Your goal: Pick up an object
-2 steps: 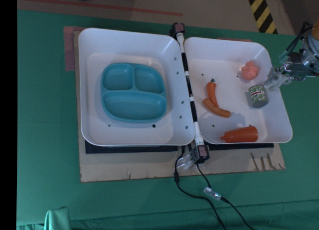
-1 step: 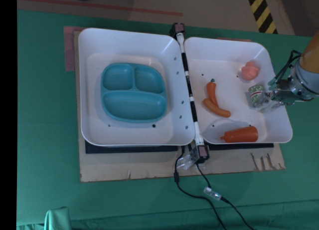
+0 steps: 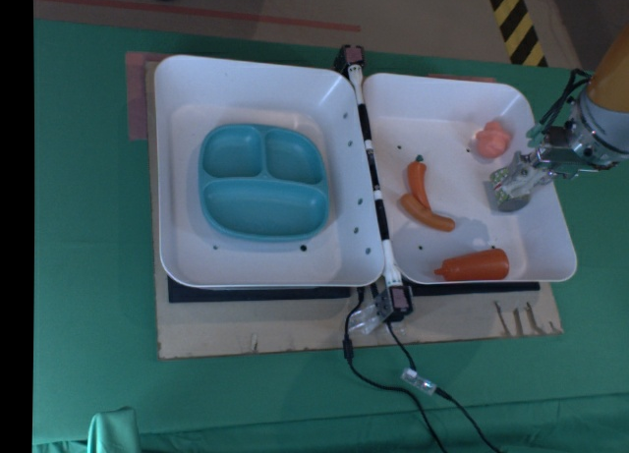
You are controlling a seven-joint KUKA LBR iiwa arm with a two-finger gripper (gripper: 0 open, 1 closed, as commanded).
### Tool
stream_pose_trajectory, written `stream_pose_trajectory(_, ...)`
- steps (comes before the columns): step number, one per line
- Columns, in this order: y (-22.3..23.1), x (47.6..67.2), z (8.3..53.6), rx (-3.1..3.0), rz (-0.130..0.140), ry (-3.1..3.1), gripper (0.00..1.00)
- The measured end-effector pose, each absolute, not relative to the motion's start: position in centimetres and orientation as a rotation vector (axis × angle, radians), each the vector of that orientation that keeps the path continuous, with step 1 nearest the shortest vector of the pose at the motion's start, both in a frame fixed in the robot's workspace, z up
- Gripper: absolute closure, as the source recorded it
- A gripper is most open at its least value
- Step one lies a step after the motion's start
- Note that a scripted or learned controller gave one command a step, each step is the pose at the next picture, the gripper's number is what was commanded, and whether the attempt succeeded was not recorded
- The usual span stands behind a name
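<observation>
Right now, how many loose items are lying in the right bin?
4. A pink lump near the far right by the gripper, a carrot mid-bin, a sausage touching its near end, and an orange bottle at the near edge. The gripper may hide more.

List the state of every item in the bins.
Teal three-compartment plastic plate: flat in left bin.
Orange toy carrot: lying down.
Orange toy sausage: lying, touching the carrot.
Orange-red toy bottle: on its side.
Pink lumpy toy: resting near pincer.
</observation>
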State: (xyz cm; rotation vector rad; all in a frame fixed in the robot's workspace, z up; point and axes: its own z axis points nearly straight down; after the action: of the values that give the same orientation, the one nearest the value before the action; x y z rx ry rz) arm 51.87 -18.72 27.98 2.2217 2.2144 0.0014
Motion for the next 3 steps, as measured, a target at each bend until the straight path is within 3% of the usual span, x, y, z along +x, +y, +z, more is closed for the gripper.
stream_pose_trajectory(1, -18.7, 60.2, 29.0, 2.221, 0.001, 2.214, 1.00)
stream_pose_trajectory(2, -16.2, 54.4, 27.2, 2.224, -0.001, 2.214, 1.00)
stream_pose_trajectory(3, -18.8, 57.6, 24.3, 2.223, -0.001, 2.213, 1.00)
